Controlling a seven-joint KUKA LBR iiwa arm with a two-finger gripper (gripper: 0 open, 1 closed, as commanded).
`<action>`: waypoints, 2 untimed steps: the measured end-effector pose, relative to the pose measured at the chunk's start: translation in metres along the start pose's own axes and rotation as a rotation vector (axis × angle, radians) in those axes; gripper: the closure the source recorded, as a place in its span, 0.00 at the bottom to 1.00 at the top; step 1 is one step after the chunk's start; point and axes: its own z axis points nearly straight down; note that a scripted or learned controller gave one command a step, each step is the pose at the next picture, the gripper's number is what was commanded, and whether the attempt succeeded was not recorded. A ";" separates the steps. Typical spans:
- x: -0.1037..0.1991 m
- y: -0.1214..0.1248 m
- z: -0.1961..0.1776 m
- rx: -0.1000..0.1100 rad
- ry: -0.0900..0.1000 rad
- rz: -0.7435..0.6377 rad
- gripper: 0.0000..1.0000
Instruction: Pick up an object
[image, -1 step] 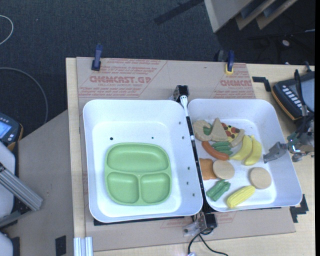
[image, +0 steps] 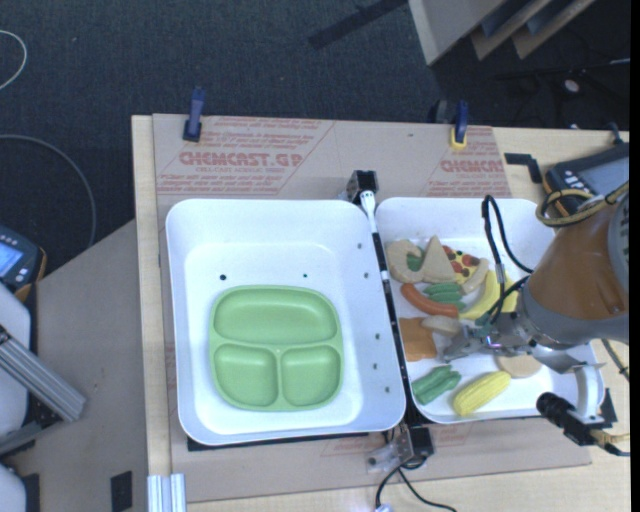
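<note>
Right bin (image: 560, 405), lower right of frame: glossy plastic toy food. Nearest, a ridged yellow corn cob (image: 481, 392) and a green pea pod (image: 435, 381); behind them an orange block (image: 418, 342). Gripper (image: 470, 346) low among them, beside the block; whether its fingers are apart or together cannot be told. Nothing seen lifted; judged pick not yet done. Farther up: hot dog (image: 432, 298), banana (image: 486, 296), pizza wedge (image: 440, 262). Left bin (image: 190, 330): matte green three-compartment tray (image: 276, 347).

Grey arm (image: 560, 325) with orange band, black cable looping above.
</note>
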 end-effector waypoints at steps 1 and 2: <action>0.046 0.063 0.001 -0.006 -0.002 -0.001 0.00; 0.035 0.005 0.002 0.006 0.001 0.009 0.00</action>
